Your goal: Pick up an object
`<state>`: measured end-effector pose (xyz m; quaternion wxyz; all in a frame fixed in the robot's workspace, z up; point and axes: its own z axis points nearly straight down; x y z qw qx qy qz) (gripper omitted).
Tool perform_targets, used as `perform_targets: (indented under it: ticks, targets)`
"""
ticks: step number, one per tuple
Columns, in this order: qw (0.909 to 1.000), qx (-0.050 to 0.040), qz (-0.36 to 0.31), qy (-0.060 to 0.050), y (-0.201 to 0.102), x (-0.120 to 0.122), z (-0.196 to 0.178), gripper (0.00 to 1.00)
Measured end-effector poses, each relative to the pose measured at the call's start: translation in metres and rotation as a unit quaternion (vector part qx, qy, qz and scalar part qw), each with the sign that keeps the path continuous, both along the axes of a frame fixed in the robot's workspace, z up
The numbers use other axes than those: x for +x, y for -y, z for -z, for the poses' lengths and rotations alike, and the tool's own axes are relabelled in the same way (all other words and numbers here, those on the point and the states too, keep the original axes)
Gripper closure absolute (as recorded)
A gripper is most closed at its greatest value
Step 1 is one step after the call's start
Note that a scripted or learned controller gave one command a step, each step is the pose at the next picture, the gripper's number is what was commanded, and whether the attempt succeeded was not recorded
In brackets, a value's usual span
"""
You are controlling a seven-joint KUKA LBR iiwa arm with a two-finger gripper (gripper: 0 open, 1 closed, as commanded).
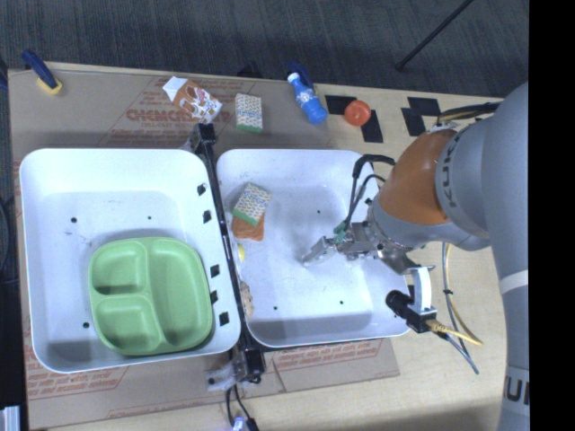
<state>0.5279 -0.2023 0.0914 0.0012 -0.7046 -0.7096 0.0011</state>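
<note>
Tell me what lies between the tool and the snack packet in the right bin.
Bare white bin floor separates the tool from the snack packet in the camera view.

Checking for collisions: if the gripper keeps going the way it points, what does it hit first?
The gripper points left over the right bin. Bare bin floor comes first, then probably the small packet near the divider, though height is unclear.

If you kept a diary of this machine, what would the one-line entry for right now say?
claw: over right bin, nothing seen in it | small box: at right bin's left wall, apart from claw | green tray: in left bin
</note>
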Motion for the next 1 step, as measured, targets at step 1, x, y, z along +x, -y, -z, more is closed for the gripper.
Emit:
perform_targets:
  ticks: [1]
  targets:
    - [1.0, 0.0006, -0.001, 0.0, -0.063, -0.0431, -0.0245, 0.0]
